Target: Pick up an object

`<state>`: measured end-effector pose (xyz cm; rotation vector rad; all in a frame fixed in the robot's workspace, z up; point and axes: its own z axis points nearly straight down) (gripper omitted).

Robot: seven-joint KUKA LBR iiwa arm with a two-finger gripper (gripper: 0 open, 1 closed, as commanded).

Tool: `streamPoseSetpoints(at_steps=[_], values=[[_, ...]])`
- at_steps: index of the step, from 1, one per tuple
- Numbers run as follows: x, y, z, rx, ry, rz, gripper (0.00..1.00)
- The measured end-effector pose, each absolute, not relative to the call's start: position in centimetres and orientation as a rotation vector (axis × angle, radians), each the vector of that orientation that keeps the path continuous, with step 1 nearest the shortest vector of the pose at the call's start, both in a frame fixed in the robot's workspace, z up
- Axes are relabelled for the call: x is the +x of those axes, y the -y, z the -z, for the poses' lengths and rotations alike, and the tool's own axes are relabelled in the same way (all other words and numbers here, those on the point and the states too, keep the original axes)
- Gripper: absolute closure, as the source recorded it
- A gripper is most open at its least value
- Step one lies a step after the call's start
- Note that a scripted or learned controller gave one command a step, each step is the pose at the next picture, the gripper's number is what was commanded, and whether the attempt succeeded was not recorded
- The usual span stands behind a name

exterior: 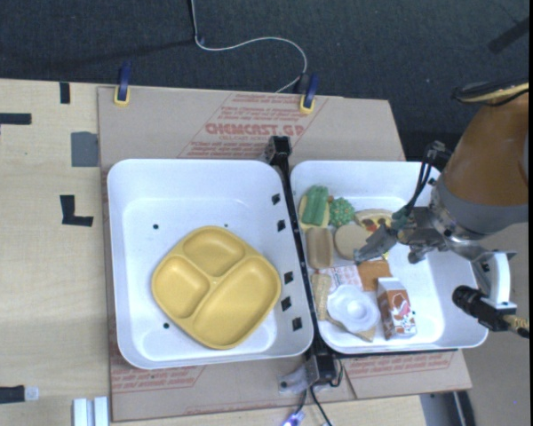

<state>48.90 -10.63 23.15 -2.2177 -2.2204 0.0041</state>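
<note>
Grey metal fingers [373, 242] of your gripper [379, 240] hang low over the right bin [431, 171], but you cannot tell from this slant whether they are spread or closed, nor whether they touch anything. Just beneath them lie a tan round piece [346, 238] and an orange block [374, 273]; nearer you sit a small carton [396, 309] and a white cup [351, 309]. Beyond the tips, a green item [315, 205] crowds the divider. Behind the fingers, the arm [489, 167] runs off frame. Well apart, the left bin [129, 229] holds a yellow divided plate [216, 285].
</note>
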Motion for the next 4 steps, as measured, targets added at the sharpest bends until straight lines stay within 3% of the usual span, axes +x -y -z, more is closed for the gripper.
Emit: streamPoseSetpoints(at_steps=[1, 2, 3, 4], values=[[52.4, 14.6, -11.2, -2.216, 2.213, -0.012, 0.0], [56.9, 11.8, -8.2, -2.222, 2.225, -0.01, 0.0], [63.6, 10.9, -8.5, -2.235, 2.23, -0.02, 0.0], [66.8, 11.0, -8.3, -2.224, 2.223, -0.011, 0.0]])
